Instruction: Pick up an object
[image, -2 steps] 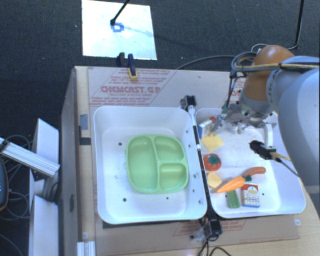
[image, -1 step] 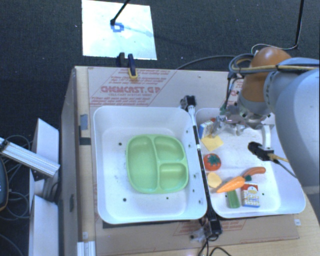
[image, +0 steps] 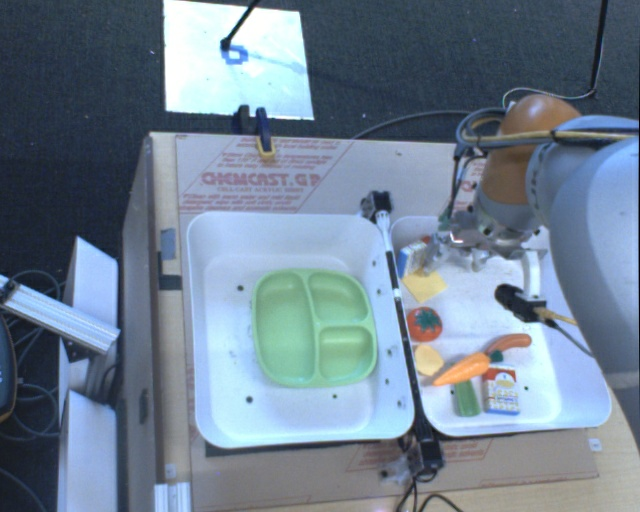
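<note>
The right bin (image: 575, 398) holds several toy foods. A yellow cheese wedge (image: 425, 287) and a small blue piece (image: 404, 262) lie at its far left. Nearer the front are a red tomato (image: 424, 322), a pale yellow round piece (image: 428, 359), an orange carrot (image: 462, 369), a red sausage (image: 510, 342), a green stick (image: 467, 398) and a small red and white carton (image: 502, 391). My gripper (image: 442, 250) hangs low over the bin's far left corner, just above the cheese wedge and the blue piece. Nothing can be seen held in it.
The left bin (image: 225, 400) holds a green divided plate (image: 313, 327) lying flat in its middle. A black divider rail (image: 392, 290) runs between the bins. The grey arm (image: 590, 230) covers the right bin's far right side.
</note>
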